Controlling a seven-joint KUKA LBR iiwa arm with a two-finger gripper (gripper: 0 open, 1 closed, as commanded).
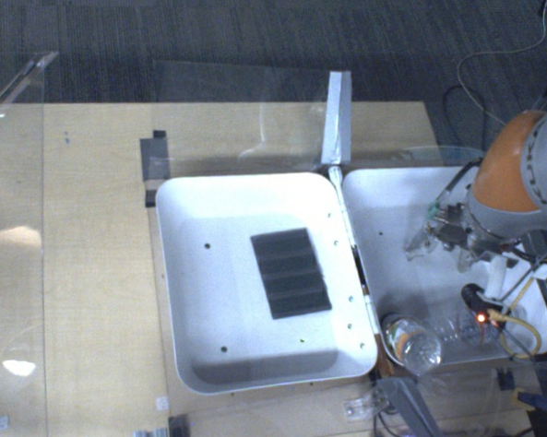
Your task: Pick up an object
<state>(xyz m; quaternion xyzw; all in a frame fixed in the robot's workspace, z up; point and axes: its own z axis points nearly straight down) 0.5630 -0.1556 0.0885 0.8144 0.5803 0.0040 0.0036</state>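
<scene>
A black ribbed rectangular pad (291, 273) lies flat in the middle of the left bin (188, 264). A clear, crumpled plastic container (416, 341) rests at the near left corner of the right bin (384, 206). The grey arm with its orange band (504, 177) reaches in from the right over the right bin. Its gripper (433, 235) hangs above the middle of that bin, up and to the right of the clear container and apart from it. I see nothing held in it.
A grey upright post (337, 117) stands behind the seam between the bins. Cables and a small lit red light (483, 317) sit by the arm at the right bin's near right. A clear panel covers the bench at left.
</scene>
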